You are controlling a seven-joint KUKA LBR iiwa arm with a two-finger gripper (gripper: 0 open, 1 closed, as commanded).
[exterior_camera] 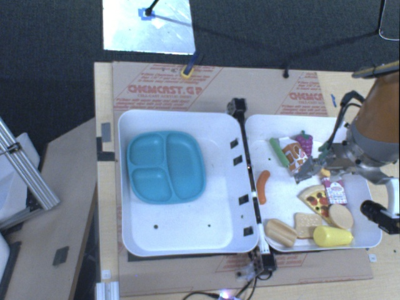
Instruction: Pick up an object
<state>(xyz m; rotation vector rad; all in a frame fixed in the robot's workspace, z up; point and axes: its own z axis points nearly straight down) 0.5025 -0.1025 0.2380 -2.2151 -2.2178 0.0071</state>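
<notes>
The right bin (359, 179) holds several toy foods. A green stick (277, 151), an orange-and-white packet (292, 153) and purple grapes (304, 141) lie at its back. An orange sausage (262, 186) lies near the left wall. A pizza slice (314, 199), a pink carton (335, 192), a tan round piece (341, 217), a cracker (305, 224), a bread roll (280, 232) and a yellow lemon (332, 235) fill the front. My gripper (307, 169) hangs low over the bin's middle, just right of the packet and above the pizza slice.
The left bin (219, 217) holds a blue divided plate (166, 167). A black clip divider (247, 174) runs between the bins. The arm (375, 124) comes in over the right bin's far right corner. A shiny sheet (149, 17) lies beyond the bench.
</notes>
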